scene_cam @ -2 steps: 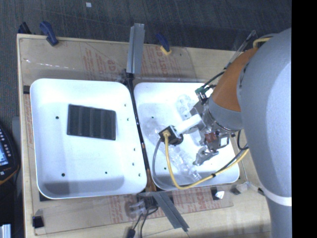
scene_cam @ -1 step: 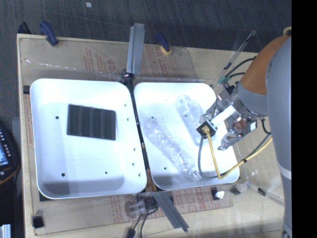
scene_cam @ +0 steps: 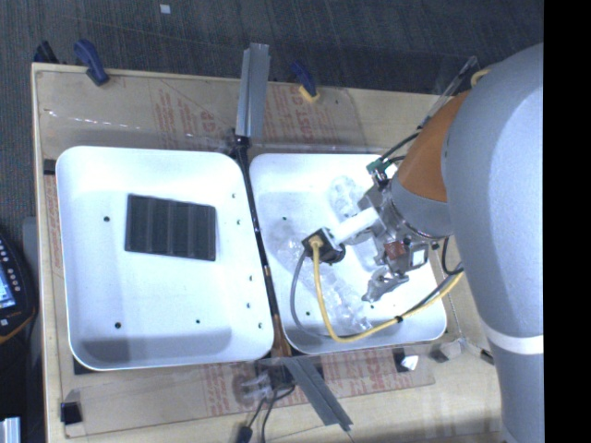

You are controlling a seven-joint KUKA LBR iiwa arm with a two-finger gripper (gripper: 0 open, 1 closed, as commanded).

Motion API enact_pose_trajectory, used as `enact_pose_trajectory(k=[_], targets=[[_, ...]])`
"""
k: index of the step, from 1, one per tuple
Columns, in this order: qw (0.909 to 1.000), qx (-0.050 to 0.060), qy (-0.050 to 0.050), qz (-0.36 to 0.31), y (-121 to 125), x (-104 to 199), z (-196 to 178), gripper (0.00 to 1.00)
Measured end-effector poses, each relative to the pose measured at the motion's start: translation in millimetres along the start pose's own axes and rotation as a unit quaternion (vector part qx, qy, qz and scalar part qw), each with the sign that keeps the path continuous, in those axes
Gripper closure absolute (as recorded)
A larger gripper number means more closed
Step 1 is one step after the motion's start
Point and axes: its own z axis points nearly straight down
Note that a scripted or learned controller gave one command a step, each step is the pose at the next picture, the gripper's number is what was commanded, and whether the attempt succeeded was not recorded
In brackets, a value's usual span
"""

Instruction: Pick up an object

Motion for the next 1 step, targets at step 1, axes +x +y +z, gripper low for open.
enact_pose_trajectory(k=[1], targets=[[1.0000, -0.001, 0.001, -0.008, 66.8, -32.9, -40.3, 0.00]])
